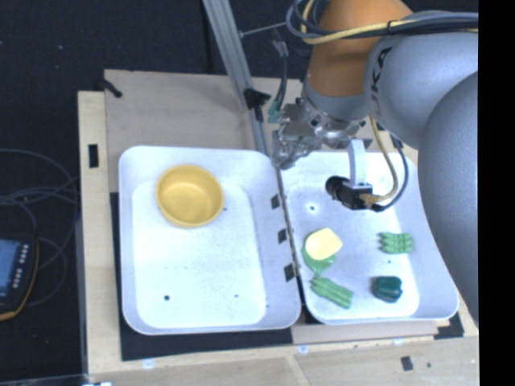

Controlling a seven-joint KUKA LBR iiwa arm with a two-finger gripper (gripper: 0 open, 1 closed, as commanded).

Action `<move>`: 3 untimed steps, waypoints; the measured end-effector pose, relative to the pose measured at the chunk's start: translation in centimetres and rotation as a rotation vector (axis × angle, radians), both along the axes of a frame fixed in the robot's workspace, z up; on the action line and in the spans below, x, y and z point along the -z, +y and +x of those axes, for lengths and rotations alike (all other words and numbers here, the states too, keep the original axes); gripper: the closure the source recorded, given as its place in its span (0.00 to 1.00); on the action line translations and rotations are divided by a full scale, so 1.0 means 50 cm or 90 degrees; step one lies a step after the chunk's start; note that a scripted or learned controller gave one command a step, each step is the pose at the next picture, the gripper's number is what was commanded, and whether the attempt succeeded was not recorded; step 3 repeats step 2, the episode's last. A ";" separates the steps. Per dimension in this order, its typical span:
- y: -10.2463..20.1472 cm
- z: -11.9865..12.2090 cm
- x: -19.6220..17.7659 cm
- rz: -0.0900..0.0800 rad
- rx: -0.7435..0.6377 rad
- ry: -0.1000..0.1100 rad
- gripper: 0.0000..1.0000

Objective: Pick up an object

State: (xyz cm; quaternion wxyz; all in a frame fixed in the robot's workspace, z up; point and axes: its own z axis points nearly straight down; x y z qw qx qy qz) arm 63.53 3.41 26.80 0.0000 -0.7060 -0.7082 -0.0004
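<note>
My gripper point(288, 147) hangs over the far left corner of the right bin point(430, 272), close to the divide between the two bins. In the right bin lie a pale yellow-green round piece point(322, 246), a light green ridged piece point(332, 292) in front of it, a dark green lump point(387, 288) and a small bright green ridged piece point(395, 243). All of these sit nearer the front than the gripper, apart from it. A yellow bowl point(190, 195) stands upright in the far part of the left bin point(201, 288).
A slanted metal rail point(233, 55) runs down from the top to the bins' far edge beside the gripper. The arm's grey body and orange band point(354, 39) overhang the right bin's far right. A black cable end point(348, 191) dangles below the wrist.
</note>
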 end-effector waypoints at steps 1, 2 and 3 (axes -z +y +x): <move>0.099 0.013 0.007 0.000 0.000 0.000 1.00; 0.094 0.014 0.007 -0.001 0.002 0.000 0.00; 0.094 0.014 0.007 -0.001 0.002 0.000 0.00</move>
